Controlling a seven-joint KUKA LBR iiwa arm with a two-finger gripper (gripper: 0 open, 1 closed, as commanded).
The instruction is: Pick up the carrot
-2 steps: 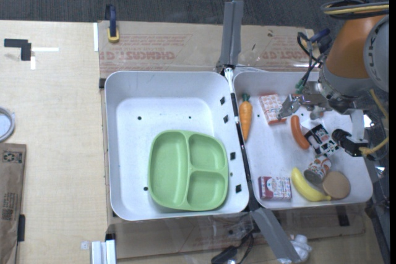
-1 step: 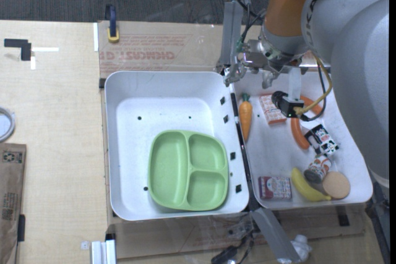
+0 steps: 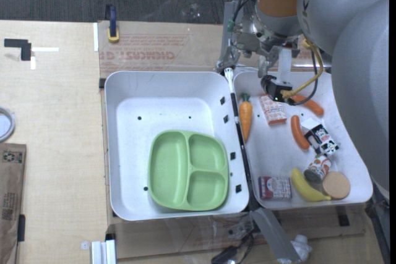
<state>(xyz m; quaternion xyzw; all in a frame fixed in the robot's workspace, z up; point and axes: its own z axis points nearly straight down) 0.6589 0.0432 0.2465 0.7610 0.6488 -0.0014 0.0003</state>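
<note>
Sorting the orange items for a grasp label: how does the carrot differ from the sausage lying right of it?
The carrot tapers to a point and has a green top; the sausage is blunt at both ends. The carrot lies against the bin's left wall; the sausage lies mid-bin. Both are orange and elongated.

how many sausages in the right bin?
2. One sausage lies mid-bin, right of the carrot and the small red-and-white packet. The other sausage sits further back, partly under the arm, so more could be hidden there.
</note>
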